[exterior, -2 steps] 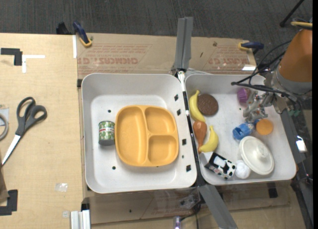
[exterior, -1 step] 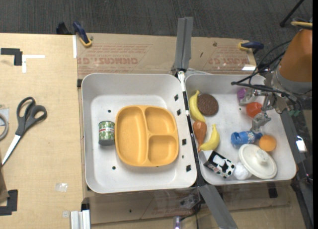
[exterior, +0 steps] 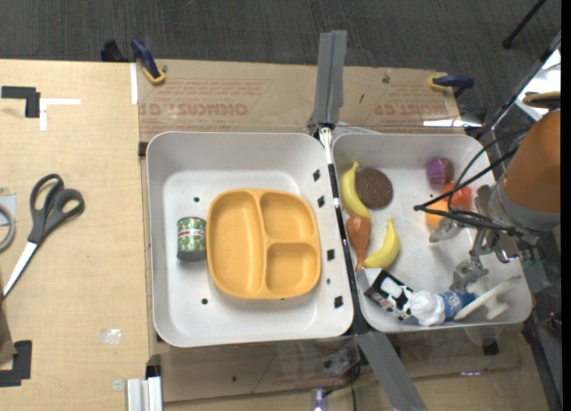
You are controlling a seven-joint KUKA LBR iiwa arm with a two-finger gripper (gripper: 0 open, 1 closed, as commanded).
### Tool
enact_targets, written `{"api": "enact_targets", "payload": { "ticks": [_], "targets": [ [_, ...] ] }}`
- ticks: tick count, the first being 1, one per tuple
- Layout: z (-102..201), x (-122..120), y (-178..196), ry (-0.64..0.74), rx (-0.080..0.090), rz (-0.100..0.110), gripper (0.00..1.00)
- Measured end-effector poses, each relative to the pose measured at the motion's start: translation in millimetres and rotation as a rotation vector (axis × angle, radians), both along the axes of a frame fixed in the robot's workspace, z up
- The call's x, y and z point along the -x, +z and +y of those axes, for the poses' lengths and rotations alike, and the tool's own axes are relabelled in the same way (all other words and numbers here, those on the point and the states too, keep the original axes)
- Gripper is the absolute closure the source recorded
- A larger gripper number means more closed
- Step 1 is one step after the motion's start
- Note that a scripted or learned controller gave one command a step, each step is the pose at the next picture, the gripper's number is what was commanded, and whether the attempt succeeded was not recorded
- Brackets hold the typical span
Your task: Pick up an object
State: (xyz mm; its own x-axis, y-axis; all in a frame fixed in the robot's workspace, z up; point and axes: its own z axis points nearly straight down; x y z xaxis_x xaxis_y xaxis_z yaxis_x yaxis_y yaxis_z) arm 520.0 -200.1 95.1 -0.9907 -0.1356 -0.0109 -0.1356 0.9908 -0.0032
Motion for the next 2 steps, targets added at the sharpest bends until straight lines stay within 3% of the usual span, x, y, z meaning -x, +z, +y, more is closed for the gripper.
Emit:
{"api": "enact_targets", "payload": {
  "ticks": [1,2],
  "targets": [
    [45,-38,-3,-0.196,-0.004,0.006,0.0],
    [96,-40,-3,-0.198,-0.004,0.01,0.0]
  ]
}}
